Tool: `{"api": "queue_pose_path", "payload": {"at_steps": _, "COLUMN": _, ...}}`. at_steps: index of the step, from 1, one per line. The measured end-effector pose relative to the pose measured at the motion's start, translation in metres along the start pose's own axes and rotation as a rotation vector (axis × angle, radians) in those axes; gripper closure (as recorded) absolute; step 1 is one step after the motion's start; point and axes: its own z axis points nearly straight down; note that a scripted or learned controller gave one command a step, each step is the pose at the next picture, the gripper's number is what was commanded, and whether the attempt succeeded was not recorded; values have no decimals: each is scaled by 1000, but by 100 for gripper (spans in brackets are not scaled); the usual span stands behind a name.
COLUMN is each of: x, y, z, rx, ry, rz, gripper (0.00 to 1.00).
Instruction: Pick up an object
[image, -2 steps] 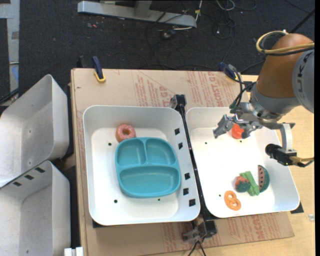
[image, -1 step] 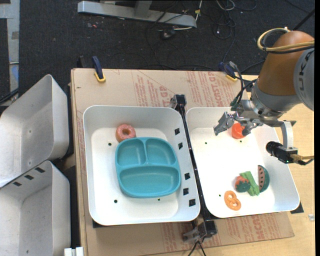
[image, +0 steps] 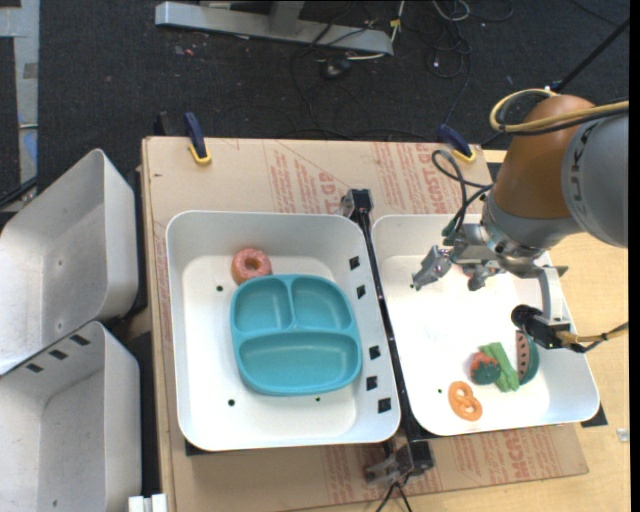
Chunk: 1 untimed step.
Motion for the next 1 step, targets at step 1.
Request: {"api": "queue_pose_path", "payload": {"at_steps": 1, "x": 2, "y": -3, "z": 64, "rx": 2, "ry": 0, "rz": 1, "gripper": 0}}
